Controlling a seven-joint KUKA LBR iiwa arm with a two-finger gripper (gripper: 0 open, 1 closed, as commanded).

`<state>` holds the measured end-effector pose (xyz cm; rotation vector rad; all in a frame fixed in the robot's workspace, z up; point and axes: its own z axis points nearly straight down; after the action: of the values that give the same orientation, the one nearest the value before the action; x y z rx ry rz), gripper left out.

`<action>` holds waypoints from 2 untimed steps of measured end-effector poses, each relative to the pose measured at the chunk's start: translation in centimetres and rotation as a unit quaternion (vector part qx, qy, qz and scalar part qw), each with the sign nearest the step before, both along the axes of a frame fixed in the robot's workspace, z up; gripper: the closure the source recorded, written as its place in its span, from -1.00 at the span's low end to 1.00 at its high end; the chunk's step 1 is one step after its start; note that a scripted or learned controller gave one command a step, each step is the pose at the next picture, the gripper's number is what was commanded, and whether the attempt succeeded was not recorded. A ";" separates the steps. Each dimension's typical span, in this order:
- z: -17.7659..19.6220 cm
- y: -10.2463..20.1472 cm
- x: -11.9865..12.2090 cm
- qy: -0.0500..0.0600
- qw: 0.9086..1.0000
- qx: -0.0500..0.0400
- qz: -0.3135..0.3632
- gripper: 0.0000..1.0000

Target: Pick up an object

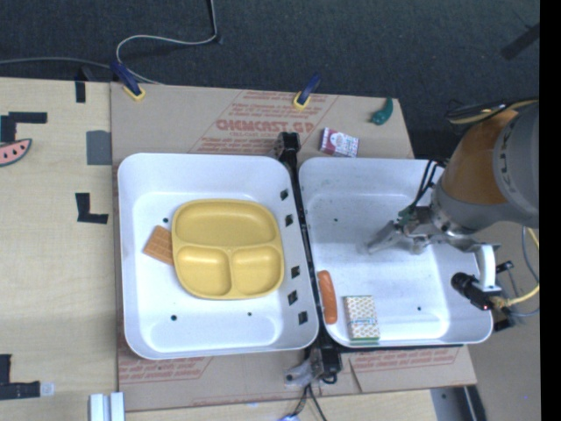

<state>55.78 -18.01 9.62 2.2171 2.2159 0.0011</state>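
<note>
Two white bins side by side, claw low over the right one.

In the left bin (140, 323): one yellow divided plate (230, 246) mid-floor, one brown wafer (159, 245) tucked at its left edge, bare floor along the front wall. In the right bin (368, 182): one orange sausage (327, 295) against the left wall, one green-patterned box (360, 317) just beside it, wide bare floor behind. Claw (379, 240) above and right of both, fingers slightly parted, gripping nothing.

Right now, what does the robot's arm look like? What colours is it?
The arm is thick, round and grey, with an orange band above the wrist. Thin black cables run down it to the end effector, which is pale grey metal with slim pointed fingers.
</note>
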 end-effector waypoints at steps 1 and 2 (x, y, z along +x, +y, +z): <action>-0.9 -0.4 5.1 0.000 1.000 0.001 0.001 -1.00; 0.1 -0.5 5.2 -0.001 1.000 0.000 0.002 1.00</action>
<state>60.96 -18.52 9.69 2.2127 2.2187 0.0017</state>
